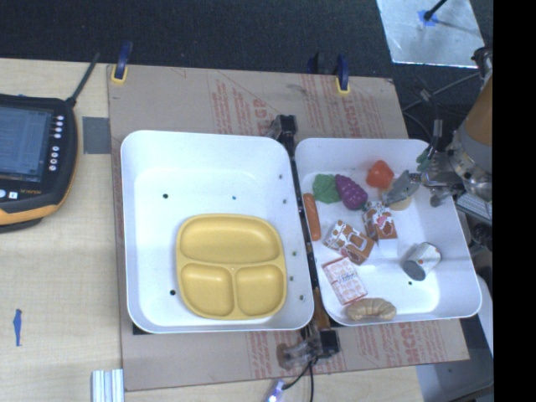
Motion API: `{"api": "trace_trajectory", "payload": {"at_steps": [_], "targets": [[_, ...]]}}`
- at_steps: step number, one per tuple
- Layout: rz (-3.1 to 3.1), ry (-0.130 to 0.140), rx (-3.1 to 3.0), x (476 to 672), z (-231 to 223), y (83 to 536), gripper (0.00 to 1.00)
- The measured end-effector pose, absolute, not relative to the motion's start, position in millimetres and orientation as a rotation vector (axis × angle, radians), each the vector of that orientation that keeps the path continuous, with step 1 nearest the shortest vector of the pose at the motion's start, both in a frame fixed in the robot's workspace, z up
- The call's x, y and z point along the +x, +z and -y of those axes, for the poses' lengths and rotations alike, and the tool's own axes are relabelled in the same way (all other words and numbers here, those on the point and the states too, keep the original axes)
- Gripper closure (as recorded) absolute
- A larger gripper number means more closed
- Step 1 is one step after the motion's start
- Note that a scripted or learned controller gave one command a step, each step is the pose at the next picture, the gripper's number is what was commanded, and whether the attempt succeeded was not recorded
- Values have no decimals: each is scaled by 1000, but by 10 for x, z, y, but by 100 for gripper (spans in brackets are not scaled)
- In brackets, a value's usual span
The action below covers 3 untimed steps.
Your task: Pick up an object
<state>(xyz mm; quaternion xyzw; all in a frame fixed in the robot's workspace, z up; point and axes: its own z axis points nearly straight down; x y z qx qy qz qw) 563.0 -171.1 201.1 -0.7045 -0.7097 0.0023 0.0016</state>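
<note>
From the fixed overhead camera, the tabletop [50,308] carries a sheet of brown cardboard [218,99] on which two shallow white bins sit side by side. The left bin [159,174] holds a yellow divided tray [231,266] with three compartments, lying toward the bin's near right part. The right bin [456,296] holds a scatter of small things: a long orange sausage-shaped piece [311,217] lying along the left wall, a green item [326,188] touching a purple bunch of grapes [351,192], an orange-red round piece [379,174] near the far side, a beige item [401,199] just right of it, two red-and-white packets [349,238] and [381,222] close together near the middle, a flat red-and-white card or packet [344,280] nearer the camera, a croissant-like pastry [371,310] by the near wall, and a grey cylindrical can [420,260] lying on its side toward the right. The arm comes in from the right edge, and its end effector [412,182] hangs over the far right part of the right bin, just above the beige item; whether it is open or closed cannot be told, and nothing can be seen gripped in it. A black and orange handheld controller [29,157] rests on the tabletop well left of the bins.
</note>
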Motion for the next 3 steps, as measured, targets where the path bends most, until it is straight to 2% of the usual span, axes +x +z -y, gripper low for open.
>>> {"api": "trace_trajectory", "payload": {"at_steps": [1, 2, 3], "targets": [[2223, 3, -2216, 6272, 1496, 1016, 0], [2226, 6, -2213, 5847, 1603, 914, 0], [2229, 9, -2209, 5847, 1613, 1019, 100]]}}
